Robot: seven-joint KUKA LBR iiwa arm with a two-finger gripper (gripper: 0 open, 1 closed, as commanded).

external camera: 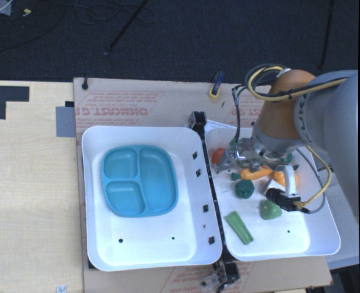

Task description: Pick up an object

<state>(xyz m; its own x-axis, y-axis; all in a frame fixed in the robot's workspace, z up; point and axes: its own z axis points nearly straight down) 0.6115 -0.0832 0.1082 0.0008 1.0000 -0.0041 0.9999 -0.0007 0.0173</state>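
My gripper [246,161] hangs low over the upper left part of the right bin [317,237], under the orange-banded wrist. Just below it lies an orange carrot-like piece [256,174]. A small red object [218,156] sits to its left by the bin's wall. A dark green round object [245,189] lies under the carrot piece. Further toward the front lie a lighter green lump [269,210] and a light green block [238,227]. Another orange piece [287,177] lies to the right, partly behind the cables.
The left bin [100,237] holds a blue divided plate [139,180]. A black divider [208,182] runs between the bins. The arm's body and looping cables [311,188] cover the right bin's upper right side. The right bin's front right floor is bare.
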